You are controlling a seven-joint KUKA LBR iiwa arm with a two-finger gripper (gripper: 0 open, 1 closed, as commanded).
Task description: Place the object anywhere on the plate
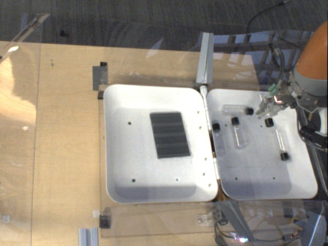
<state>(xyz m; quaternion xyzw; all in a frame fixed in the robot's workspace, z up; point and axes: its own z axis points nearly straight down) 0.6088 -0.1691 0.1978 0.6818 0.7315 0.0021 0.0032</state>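
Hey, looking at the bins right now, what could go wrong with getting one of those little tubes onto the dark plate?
1. The clear tubes in the right bin are see-through and slim, so a grasp may well miss or slip.
2. They lie close together near the gripper, which might knock a neighbour.
3. The dark plate sits in the left bin; a loosely held tube may drop crossing the rims.

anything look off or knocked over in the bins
Nothing looks damaged or spilled. The clear vials with black caps lie on their sides, scattered at different angles in the right bin. The dark ridged plate sits slightly askew in the left bin. The gripper is over the right bin's far edge.
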